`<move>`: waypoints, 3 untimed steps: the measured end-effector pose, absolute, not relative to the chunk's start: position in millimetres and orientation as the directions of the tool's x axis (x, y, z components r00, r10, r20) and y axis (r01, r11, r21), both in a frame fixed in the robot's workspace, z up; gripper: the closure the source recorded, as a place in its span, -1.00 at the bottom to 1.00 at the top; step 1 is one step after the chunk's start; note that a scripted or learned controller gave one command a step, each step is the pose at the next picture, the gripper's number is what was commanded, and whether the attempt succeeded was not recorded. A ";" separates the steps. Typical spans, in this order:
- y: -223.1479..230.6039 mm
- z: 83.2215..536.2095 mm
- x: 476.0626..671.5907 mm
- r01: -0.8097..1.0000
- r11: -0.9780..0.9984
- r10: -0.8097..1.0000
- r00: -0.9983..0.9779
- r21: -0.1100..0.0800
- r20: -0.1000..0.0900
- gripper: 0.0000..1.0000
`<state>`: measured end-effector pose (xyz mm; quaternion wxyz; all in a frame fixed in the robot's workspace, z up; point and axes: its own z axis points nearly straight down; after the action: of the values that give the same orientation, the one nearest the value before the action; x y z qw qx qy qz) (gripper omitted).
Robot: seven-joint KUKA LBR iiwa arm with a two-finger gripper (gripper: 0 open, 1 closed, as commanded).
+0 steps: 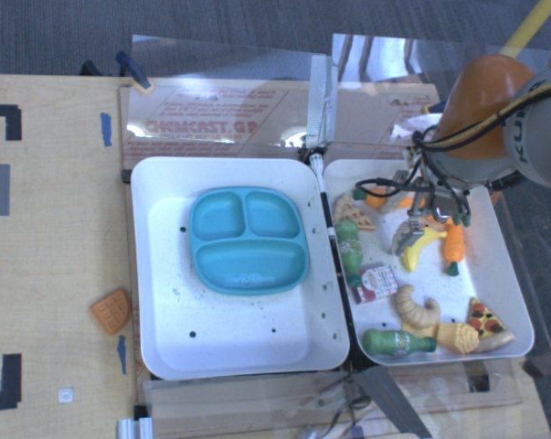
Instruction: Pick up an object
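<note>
My gripper (pixel 420 228) hangs low over the back half of the right bin (pixel 513 282), open, with the arm's orange band above it. A yellow toy banana (pixel 418 250) lies just under and beside the fingertips; nothing is lifted. An orange carrot (pixel 452 243) lies right of the banana. Nearer the front are a tan croissant (pixel 418 308), a green bottle (pixel 398 341), a pizza slice (pixel 484 319) and a red-and-white packet (pixel 377 282). A second green bottle (pixel 349 246) lies along the bin's left wall.
The left bin (pixel 165 327) holds a blue divided plate (pixel 249 241). A waffle-like toy (pixel 111 310) lies on the bench left of the bins. Clear plastic sheets stand behind both bins. Black cables hang around the wrist.
</note>
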<state>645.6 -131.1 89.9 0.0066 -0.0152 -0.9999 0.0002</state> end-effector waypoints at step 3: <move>-167.4 103.3 599.6 -0.004 1.000 -0.004 -1.000 -0.006 -0.025 -1.00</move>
<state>599.6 -167.4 103.3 -0.0128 0.0021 -0.9999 0.0028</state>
